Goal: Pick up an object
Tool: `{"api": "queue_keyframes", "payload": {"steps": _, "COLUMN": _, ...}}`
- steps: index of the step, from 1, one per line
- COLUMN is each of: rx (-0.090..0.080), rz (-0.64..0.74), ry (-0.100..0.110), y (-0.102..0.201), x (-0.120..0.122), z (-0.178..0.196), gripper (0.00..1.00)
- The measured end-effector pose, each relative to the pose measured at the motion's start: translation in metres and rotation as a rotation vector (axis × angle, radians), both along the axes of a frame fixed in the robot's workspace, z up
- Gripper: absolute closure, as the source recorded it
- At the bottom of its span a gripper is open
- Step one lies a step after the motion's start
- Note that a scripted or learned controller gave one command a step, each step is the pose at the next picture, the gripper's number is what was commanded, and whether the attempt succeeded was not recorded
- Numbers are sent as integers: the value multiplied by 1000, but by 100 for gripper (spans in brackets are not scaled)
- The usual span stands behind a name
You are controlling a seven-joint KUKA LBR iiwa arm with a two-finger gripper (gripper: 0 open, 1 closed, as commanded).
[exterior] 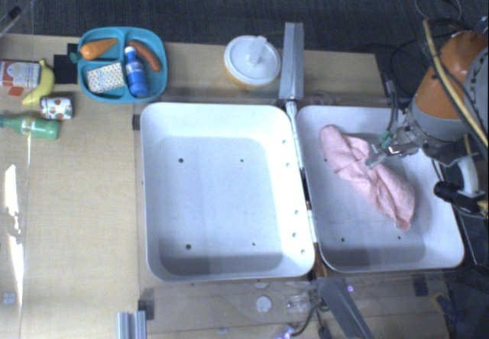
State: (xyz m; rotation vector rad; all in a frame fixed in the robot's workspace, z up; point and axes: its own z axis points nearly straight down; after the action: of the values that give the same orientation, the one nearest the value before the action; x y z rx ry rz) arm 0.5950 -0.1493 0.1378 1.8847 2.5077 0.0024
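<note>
A crumpled pink cloth [365, 174] lies in the right bin [443, 250], stretched from its upper left toward the middle right. My gripper [380, 154] reaches in from the right and its tips are down on the cloth's upper middle part. The fingers look pinched together on a fold of the pink fabric. The grey arm with its orange band [451, 74] stands over the bin's right upper corner.
The left bin [221, 192] sits beside the right one, with a metal divider post [291, 62] between them at the back. A white lidded cup [252, 61], a blue tray of toy food [122, 62] and small toys [38, 101] lie on the bench at the left.
</note>
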Motion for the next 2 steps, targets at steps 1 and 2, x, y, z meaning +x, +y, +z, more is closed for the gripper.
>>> {"api": "queue_keyframes", "payload": {"steps": 1, "rx": 1, "rz": -141, "ry": 0, "y": 66, "x": 22, "z": 116, "gripper": 100}}
{"api": "queue_keyframes", "payload": {"steps": 2, "rx": 0, "rz": 37, "ry": 1, "y": 56, "x": 63, "z": 66, "gripper": 100}}
